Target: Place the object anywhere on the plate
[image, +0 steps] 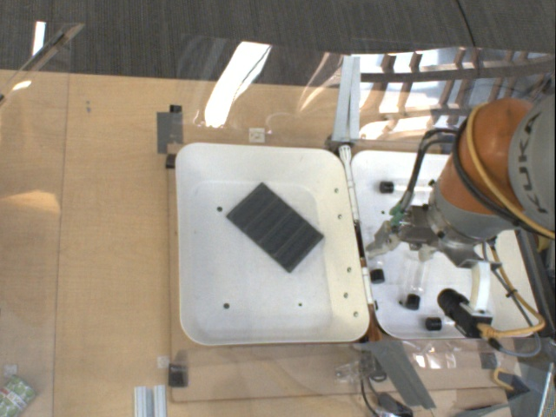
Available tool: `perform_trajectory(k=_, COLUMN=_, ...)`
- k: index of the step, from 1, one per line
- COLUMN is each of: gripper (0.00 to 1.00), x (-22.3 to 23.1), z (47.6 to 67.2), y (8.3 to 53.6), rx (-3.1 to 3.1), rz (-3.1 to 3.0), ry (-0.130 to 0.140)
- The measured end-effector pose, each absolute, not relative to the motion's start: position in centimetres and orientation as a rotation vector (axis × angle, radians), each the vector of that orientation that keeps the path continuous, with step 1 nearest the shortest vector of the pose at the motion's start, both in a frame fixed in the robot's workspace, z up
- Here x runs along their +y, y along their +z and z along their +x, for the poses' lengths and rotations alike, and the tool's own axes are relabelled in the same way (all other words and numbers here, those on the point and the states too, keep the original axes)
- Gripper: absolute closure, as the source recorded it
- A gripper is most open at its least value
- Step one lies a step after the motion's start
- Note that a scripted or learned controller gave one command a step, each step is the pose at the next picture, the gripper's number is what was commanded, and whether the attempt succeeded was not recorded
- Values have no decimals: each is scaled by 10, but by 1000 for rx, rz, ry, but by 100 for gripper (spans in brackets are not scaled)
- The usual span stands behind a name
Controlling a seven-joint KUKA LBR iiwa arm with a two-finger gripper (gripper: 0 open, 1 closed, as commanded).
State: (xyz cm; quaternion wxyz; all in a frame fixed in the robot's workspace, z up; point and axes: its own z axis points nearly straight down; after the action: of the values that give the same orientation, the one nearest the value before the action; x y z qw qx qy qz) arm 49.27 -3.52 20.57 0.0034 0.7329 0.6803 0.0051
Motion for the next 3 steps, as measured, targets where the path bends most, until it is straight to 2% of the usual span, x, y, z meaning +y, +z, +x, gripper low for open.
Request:
perform_trajectory(k=1, gripper=100, x=-34, z=495, y=216, rx=2138, rz=2290, ry=21)
perform_trajectory(k=2, gripper=100, x=58, z=489, y=202, rx=2247, rz=2194, ry=4)
perform_trajectory(k=3, gripper=100, x=85, z=488, y=184, rx=2314, rz=2124, ry=3)
